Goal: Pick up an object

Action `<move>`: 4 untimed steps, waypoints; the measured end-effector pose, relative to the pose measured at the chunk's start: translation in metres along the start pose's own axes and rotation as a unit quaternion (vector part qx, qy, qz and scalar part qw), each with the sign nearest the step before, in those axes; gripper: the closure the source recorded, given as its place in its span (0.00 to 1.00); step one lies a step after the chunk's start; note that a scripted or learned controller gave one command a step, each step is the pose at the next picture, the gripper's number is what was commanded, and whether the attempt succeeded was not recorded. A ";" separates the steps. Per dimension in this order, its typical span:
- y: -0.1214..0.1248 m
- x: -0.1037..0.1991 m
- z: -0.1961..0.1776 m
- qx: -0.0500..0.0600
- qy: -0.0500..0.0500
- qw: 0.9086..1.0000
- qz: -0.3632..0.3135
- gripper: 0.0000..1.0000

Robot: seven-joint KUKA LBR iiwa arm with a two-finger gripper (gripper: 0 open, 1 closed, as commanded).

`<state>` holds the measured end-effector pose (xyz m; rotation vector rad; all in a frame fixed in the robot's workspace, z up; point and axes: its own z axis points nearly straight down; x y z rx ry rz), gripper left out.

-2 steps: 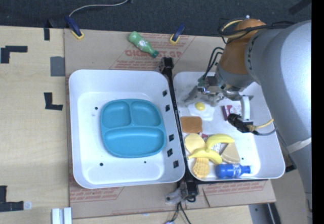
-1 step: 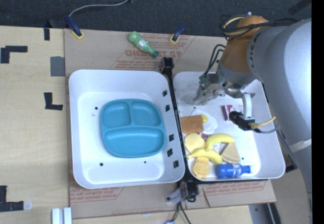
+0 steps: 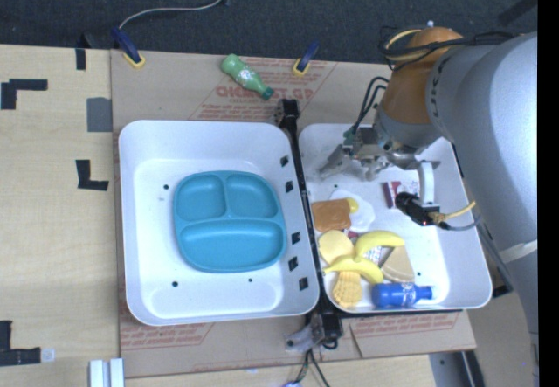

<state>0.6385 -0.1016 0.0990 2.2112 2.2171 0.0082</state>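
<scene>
Clutter at near end of right bin [image 3: 454,285]: blue bottle [image 3: 400,294], banana [image 3: 376,245], yellow pieces, brown toast-like slab [image 3: 330,215] (all toy food by the look). Left of that bin, blue divided plate [image 3: 231,221] in the left bin [image 3: 144,202]. Farther in right bin, gripper [image 3: 341,158] hovers above bare floor, jaws apart, nothing held. Beyond that bin's far-left corner, green bottle [image 3: 245,76] on the cardboard.

We can read nothing for certain. The cardboard sheet [image 3: 218,97] under the white bins [image 3: 140,149] carries red print beside the green bottle [image 3: 246,77] and along its near edge, too blurred for us to make out. The blue bottle [image 3: 400,294] shows no legible label.
</scene>
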 end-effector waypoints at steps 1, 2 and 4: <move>-0.073 0.006 0.011 0.003 0.001 1.000 0.001 0.00; -0.080 0.001 0.010 0.000 0.001 1.000 0.000 0.00; -0.089 0.002 -0.001 0.000 0.000 1.000 0.001 1.00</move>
